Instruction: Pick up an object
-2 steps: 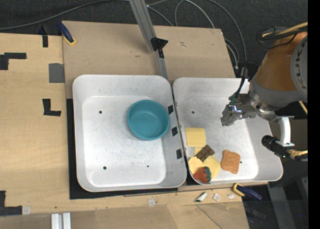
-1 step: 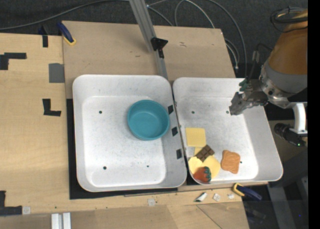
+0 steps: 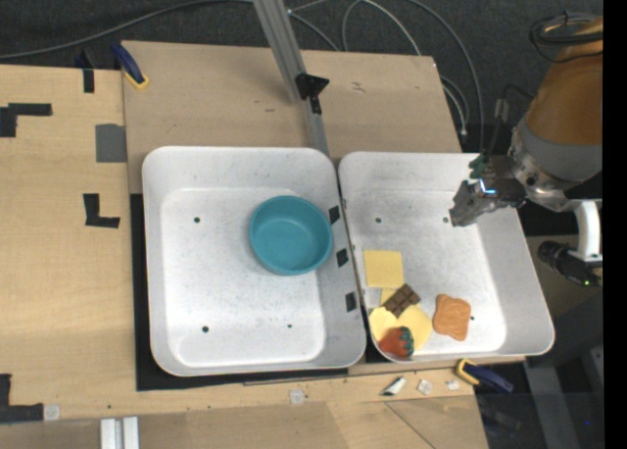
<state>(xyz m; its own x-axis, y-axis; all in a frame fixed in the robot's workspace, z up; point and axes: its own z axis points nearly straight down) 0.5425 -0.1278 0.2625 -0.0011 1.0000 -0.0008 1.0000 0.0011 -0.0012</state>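
The bench (image 3: 59, 241) looks like matt, pale wood. Both bins (image 3: 176, 339) are smooth white plastic, faintly speckled. The blue bowl (image 3: 289, 233) appears smooth and matt.

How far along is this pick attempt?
Nothing looks picked yet. The hand sits over the right bin, near its upper right edge, with nothing visibly in it. The yellow square, brown piece and orange piece lie in that bin; the blue bowl sits in the left bin.
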